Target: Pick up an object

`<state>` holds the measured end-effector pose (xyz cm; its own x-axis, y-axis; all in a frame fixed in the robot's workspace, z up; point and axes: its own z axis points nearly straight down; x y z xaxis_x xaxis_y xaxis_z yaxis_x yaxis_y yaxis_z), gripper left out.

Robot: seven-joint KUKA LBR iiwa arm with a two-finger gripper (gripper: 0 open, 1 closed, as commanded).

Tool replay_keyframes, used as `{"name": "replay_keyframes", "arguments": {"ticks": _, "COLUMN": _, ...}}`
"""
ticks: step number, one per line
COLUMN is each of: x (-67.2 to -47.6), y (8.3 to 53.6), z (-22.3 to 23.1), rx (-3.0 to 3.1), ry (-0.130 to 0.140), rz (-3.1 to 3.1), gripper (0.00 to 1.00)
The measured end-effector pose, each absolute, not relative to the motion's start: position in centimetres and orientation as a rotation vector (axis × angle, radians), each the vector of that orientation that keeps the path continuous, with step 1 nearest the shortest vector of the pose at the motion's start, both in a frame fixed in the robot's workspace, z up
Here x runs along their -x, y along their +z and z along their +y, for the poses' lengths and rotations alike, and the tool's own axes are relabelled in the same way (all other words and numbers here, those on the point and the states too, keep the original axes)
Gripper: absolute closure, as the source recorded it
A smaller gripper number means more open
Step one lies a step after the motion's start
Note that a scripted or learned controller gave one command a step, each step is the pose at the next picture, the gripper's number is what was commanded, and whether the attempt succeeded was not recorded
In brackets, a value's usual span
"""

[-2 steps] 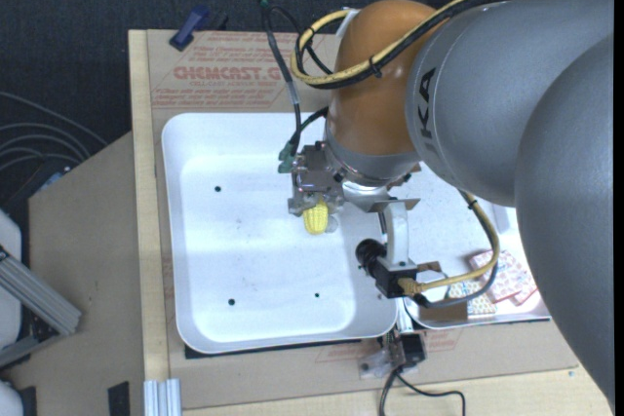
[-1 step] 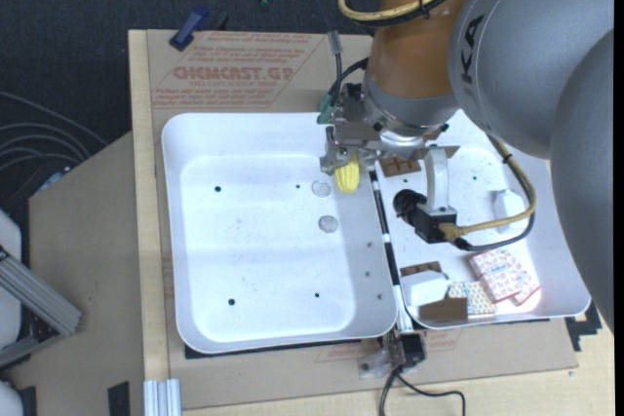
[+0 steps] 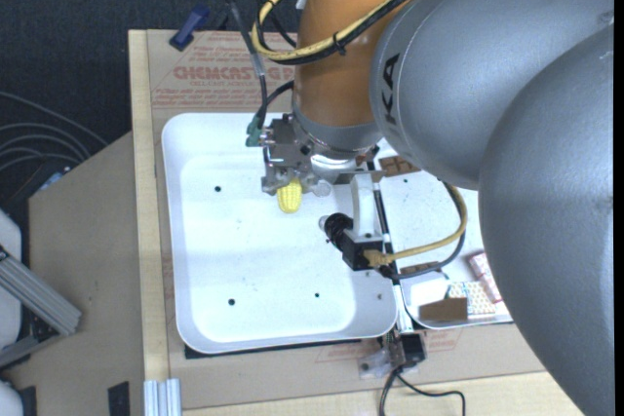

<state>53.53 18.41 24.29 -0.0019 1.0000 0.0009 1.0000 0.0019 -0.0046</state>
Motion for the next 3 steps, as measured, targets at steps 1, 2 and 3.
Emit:
{"name": "replay_keyframes", "arguments": {"ticks": 1, "x": -60.6, "y": 23.8, "z": 18.6, "rx": 2.221, "ry": 0.0, "rz": -2.222, "gripper": 1.0}}
{"name": "replay_keyframes", "arguments": {"ticks": 2, "x": -57.1, "y": 21.4, "z": 22.5, "rx": 2.216, "ry": 0.006, "rz": -2.221, "gripper": 1.0}}
{"name": "replay_keyframes", "arguments": {"ticks": 3, "x": -57.5, "y": 10.5, "z": 22.4, "rx": 2.22, "ry": 0.007, "rz": -2.218, "gripper": 1.0}}
